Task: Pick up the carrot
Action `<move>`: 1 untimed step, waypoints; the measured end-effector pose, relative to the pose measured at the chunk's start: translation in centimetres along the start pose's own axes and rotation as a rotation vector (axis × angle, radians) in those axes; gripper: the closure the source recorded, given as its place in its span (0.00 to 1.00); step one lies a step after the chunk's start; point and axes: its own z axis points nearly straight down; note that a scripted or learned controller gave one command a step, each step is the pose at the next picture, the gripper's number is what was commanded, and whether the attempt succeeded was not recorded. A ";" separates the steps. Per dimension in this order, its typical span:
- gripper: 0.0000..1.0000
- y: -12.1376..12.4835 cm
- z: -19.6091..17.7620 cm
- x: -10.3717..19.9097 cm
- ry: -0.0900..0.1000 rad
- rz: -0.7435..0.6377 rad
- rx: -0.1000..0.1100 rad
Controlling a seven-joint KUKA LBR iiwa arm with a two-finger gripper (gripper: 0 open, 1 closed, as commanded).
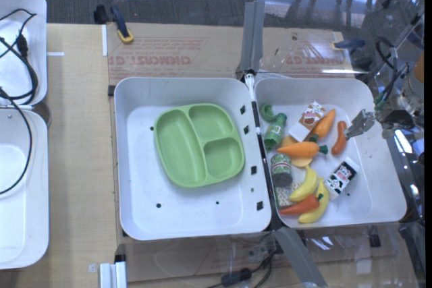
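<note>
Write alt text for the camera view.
The gripper hovers over the right bin, beside a carrot in a heap of toy food with bananas. In the left bin lies a green divided plate.

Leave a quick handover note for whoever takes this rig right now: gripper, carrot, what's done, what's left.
Gripper: low at the right bin's right side, holding nothing visible; finger state unclear.
Carrot: lying in the right bin's toy pile, above the bananas, apart from the gripper. A similar orange piece sits nearer the gripper.
Green tray: in the left bin.
Done: no pick yet.
Left: reach, grasp and lift the carrot.
</note>
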 end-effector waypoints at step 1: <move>0.00 6.6 12.8 6.0 -0.002 -0.097 -0.004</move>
